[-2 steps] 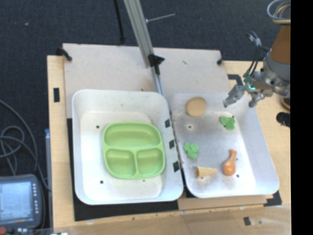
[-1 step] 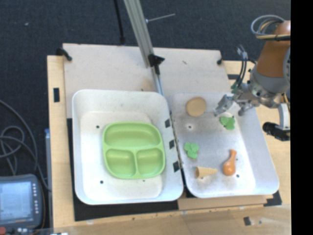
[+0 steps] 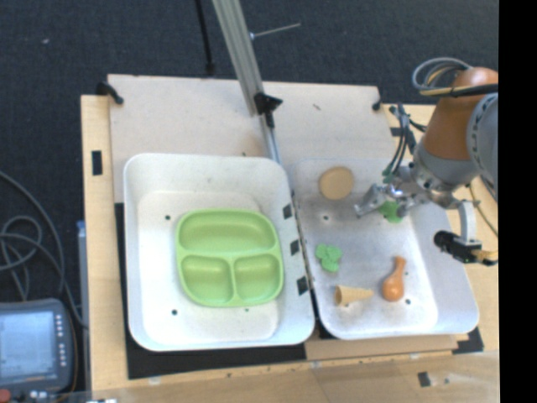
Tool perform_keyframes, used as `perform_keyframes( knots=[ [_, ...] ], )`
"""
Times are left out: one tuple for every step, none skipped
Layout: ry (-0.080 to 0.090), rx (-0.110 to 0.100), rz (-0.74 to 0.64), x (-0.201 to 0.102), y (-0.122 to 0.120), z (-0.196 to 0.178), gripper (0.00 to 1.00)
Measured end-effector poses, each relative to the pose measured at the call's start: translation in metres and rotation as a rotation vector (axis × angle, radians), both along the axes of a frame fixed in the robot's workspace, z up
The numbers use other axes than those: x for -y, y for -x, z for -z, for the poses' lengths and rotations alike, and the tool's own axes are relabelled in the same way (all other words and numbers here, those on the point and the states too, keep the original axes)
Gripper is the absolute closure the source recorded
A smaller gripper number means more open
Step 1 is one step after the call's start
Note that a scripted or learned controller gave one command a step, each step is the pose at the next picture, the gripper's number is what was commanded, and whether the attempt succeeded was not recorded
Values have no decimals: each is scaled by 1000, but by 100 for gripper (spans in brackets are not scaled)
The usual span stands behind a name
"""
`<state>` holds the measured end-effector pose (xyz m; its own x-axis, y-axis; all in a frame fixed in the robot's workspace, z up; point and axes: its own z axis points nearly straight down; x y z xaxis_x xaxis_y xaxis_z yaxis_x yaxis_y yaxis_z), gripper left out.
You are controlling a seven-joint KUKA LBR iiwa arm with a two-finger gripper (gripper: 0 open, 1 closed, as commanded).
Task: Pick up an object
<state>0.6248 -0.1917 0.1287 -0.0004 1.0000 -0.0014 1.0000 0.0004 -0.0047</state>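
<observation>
The green bit sits at the gripper tip, upper part of the right bin — can't tell if it's actually being held. It's too small and hidden to read any long axis or heading. My worry: a shallow edge hold slips on lifting, or it gets nudged toward the round tan piece.

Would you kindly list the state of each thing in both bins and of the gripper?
green divided plate: flat, upright, in left bin
tan disc: lying flat
green toy: resting loose
cone: on its side
orange gourd: lying down
gripper: low over right bin, a green piece at its tip
</observation>
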Motion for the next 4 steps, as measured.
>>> perform_keyframes(
  knots=[
    [2,7,0,1,-1,27,0],
    [3,13,2,2,-2,14,100],
    [1,13,-2,-1,-6,-51,100],
    [2,14,-4,2,-11,-116,100]
  ],
)
